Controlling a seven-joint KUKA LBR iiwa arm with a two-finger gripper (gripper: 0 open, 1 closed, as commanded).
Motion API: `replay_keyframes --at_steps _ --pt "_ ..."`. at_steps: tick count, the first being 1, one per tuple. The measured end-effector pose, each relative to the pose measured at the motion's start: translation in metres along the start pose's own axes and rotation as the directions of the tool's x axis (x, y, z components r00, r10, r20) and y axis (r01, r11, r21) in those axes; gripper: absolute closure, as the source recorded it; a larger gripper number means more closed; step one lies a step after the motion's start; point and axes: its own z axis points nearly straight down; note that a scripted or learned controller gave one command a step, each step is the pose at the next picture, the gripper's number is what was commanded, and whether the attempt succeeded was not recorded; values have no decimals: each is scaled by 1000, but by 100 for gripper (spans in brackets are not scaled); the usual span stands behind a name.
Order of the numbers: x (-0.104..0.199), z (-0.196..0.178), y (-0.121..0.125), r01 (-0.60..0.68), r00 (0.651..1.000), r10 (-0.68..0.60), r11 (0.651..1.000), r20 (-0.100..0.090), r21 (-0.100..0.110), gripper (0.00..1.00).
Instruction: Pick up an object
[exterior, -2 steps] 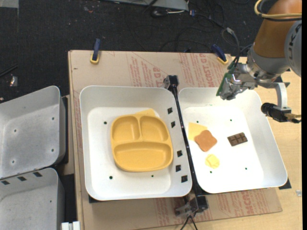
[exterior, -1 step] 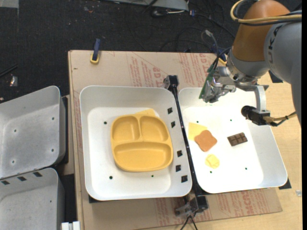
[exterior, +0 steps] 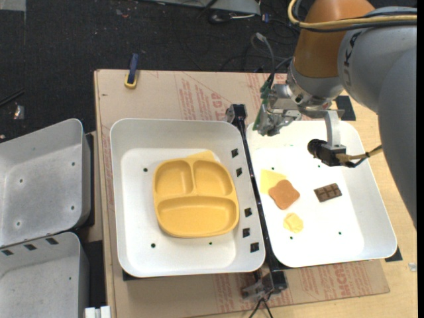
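The tool (exterior: pixel 269 126) hangs over the far left corner of the right bin (exterior: pixel 371 244); whether it is parted or closed I cannot tell, and nothing is visibly in its grip. Nearest in that bin lies a flat toast-shaped toy (exterior: pixel 283 194), likely light, stiff and thin, best pinched across its edges. It sits toward the camera from the tool, well apart.

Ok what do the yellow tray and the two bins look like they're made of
Yellow tray: likely moulded plastic, with a smooth, slightly glossy surface and rounded, formed compartments. Left bin and right bin: probably thin white plastic or painted sheet, matte, with rounded, turned-up rims; the view can't settle which.
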Motion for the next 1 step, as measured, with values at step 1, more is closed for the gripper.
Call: replay_keyframes --at_steps 1 --pt "53 -10 6 2 1000 -2 1000 -1 -1 100"
